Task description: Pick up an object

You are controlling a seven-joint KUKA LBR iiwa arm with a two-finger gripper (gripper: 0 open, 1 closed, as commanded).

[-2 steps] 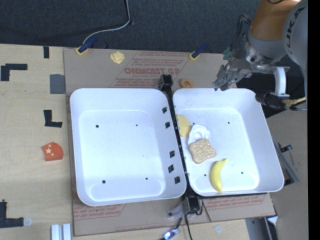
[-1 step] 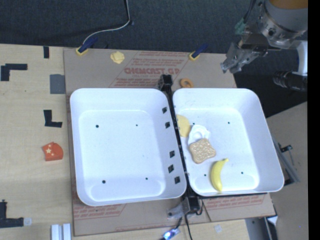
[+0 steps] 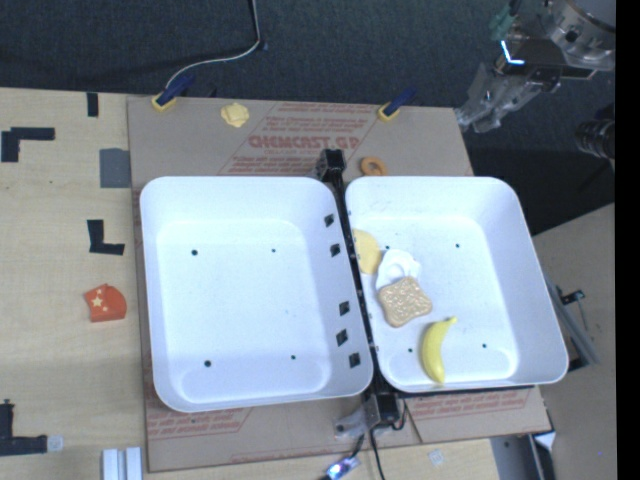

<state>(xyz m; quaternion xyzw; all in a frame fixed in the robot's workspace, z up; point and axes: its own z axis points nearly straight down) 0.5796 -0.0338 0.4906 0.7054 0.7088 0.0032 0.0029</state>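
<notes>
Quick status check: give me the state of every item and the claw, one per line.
claw: raised, off beyond the right bin's far corner
banana: lying in right bin
cracker: flat, resting partly on white piece
yellow round piece: by the divider
left bin: upright
red item: on bench, outside the bins

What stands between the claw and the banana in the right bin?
Nothing visible. The claw hangs off the right bin's far right corner. The banana lies bare near the front wall, the cracker beside it, not on it.
</notes>
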